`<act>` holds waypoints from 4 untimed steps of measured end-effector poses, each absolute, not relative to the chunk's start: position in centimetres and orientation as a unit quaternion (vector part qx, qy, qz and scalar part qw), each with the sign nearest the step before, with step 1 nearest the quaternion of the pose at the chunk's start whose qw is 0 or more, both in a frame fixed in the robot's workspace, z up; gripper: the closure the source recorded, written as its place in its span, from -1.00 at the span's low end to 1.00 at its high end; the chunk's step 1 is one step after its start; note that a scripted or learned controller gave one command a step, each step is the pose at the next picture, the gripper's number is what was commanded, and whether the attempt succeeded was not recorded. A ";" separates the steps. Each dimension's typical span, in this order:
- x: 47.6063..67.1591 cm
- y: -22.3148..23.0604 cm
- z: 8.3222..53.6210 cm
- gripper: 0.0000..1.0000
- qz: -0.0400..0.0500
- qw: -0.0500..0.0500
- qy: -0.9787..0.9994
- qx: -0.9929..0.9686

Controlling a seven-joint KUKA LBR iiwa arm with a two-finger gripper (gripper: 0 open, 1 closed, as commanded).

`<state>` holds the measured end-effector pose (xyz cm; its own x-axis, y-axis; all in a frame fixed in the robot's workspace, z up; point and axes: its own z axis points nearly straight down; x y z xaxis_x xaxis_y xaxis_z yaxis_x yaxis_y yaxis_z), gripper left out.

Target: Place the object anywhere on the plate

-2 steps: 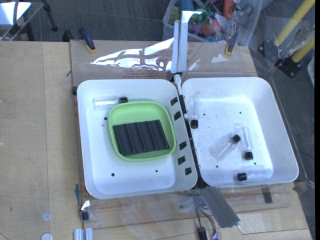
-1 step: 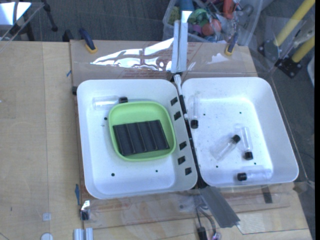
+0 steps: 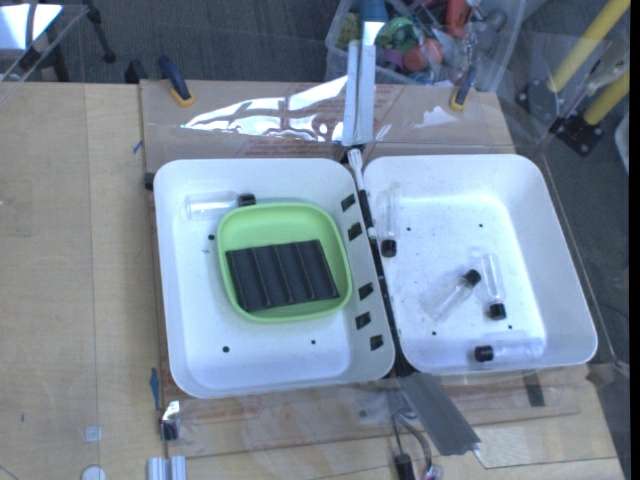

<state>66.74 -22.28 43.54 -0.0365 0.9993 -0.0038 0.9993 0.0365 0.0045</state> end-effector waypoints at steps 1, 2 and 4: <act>66.7 -22.3 43.5 -1.00 0.000 0.003 0.720 0.694; 66.7 -22.3 43.5 -1.00 0.000 0.003 0.668 0.744; 66.8 -22.2 43.5 -1.00 0.000 0.003 0.668 0.744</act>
<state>66.75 -22.24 43.53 0.1078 0.9942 -0.0032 0.9942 -0.1078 0.0050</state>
